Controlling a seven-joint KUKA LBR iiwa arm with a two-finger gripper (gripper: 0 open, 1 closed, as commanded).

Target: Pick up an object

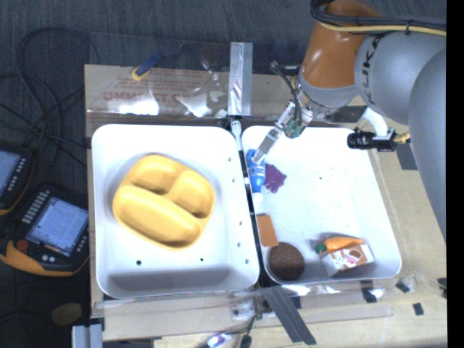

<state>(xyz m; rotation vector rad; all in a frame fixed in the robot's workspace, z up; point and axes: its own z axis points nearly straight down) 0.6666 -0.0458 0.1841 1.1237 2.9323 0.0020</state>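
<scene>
**My arm's outward appearance**

The arm [406,64] I drive is built of rounded light-grey casings with dark lettering on one segment. Directly above the gripper [255,167] sits a glossy orange band [335,46]. A black cable [377,22] runs over the top of that band. Beside the wrist, a small black fitting [371,140] projects from a white bracket. The fingers [267,143] are slim, pale and metallic.

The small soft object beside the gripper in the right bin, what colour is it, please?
Purple, seen in the camera view.
</scene>
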